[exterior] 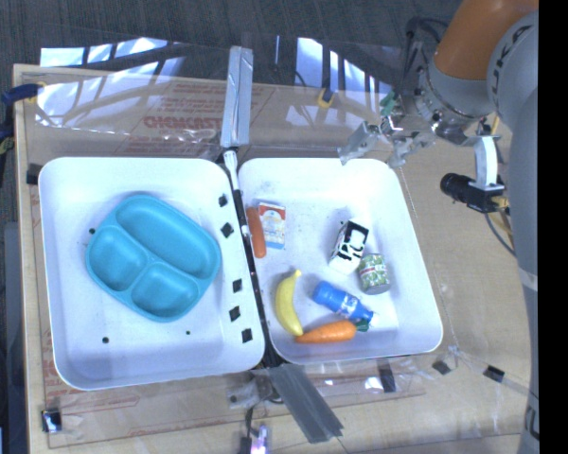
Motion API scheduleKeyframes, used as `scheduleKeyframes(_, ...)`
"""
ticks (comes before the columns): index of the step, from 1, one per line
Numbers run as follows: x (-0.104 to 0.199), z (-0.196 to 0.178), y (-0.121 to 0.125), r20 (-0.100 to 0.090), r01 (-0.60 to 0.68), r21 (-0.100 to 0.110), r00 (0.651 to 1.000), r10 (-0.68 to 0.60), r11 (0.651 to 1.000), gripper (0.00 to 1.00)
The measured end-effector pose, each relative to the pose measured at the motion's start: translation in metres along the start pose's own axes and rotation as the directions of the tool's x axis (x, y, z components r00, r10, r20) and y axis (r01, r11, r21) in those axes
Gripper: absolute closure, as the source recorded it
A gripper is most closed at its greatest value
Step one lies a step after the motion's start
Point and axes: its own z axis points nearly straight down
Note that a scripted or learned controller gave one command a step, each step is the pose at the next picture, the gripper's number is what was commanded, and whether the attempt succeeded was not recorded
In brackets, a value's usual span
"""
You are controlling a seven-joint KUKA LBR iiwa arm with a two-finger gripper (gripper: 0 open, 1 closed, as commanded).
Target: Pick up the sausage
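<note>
Below me I count two white bins: the left bin [57, 253] and the right bin [407, 253]. The left holds one blue divided plate [153, 255]. The right holds one sausage [256, 232], one small carton [272, 225], one black-and-white box [350, 243], one can [373, 273], one banana [287, 303], one blue bottle [341, 302] and one carrot [327, 332].

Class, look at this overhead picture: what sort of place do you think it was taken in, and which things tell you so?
Most likely a robotics lab test bench. A grey arm with an orange band reaches over two white bins on a taped board, and the right bin holds toy food: a banana, a carrot, a sausage.
</note>
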Motion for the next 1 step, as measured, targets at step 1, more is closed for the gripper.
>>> scheduleKeyframes(1,0.0012,-0.0079,0.0007,-0.001,0.006,0.005,1.000,-0.006,1.000,1.00)
